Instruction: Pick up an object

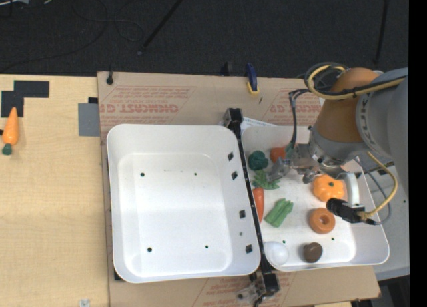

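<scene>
Camera view: my gripper [288, 163] hovers by the dark-green toy [257, 160]; finger spread I cannot tell; crowded neighbours could deflect my grasp.

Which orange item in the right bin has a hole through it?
The orange ring, a doughnut shape near the bin's lower right. The round orange fruit above it is solid, and the carrot by the divider is long and tapered.
</scene>
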Motion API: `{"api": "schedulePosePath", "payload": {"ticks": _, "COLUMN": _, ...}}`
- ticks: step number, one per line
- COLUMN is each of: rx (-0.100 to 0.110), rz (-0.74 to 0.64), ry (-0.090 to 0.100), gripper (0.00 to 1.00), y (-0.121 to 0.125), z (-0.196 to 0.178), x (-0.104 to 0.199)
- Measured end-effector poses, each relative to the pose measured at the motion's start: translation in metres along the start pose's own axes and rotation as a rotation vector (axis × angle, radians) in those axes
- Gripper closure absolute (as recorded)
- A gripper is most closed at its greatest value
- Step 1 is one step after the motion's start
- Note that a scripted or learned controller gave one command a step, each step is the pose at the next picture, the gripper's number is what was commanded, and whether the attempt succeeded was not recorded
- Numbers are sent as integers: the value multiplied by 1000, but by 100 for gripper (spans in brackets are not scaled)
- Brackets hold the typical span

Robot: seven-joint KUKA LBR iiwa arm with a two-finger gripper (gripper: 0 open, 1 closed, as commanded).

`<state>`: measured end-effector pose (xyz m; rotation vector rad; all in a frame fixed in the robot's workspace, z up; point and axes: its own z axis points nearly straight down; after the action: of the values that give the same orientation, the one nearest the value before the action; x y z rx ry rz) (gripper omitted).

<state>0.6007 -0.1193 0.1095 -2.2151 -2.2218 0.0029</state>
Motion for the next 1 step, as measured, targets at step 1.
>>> {"api": "schedulePosePath", "payload": {"ticks": 1, "rx": -7, "rz": -1, "ry": -2, "gripper": 0, "y": 46, "z": 21, "x": 34}}
